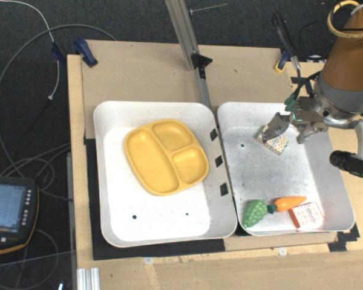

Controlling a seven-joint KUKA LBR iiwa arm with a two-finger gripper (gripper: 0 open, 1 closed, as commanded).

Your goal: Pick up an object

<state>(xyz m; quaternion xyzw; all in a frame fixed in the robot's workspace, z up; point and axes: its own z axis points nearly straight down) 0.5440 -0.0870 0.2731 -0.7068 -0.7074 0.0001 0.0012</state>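
In the right bin, my gripper hangs over the far part, its two fingers spread apart and open. A small patterned white packet lies on the bin floor just under the left finger, not between the two. Along the bin's near edge lie a green soft toy, an orange carrot and a red and white box.
The left bin holds a yellow divided plate. A metal pole slants up from between the bins. Cables and a tablet lie off the bench at left. The arm's black side fitting overhangs the right bin's right rim.
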